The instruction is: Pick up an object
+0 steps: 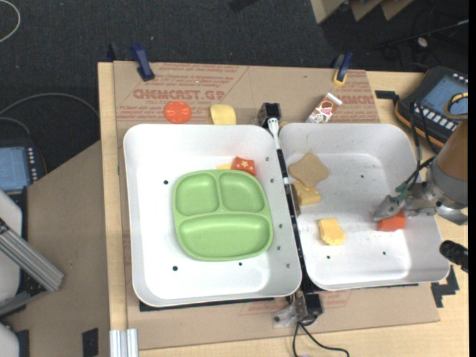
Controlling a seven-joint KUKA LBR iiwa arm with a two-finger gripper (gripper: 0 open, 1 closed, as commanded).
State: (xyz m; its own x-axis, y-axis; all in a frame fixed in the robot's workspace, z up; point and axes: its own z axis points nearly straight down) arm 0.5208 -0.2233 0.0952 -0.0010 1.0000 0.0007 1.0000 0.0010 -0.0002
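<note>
My gripper (390, 209) is low in the right bin (357, 270), near its right wall. A small orange-red object (393, 223) lies directly beneath its tip and touches it or nearly so. Left of that in the same bin lie a yellow block (332, 231), a tan flat piece (309, 169) and a smaller yellow piece (307, 195). In the left bin (149, 199) sits a green divided plate (222, 214), with a red item (244, 165) at its far edge.
On the cardboard behind the bins lie an orange disc (177, 111), a yellow item (222, 114) and a small wrapped packet (324, 108). Blue clamps (141, 62) hold the board's far edge. A handheld controller (439, 106) rests at the far right.
</note>
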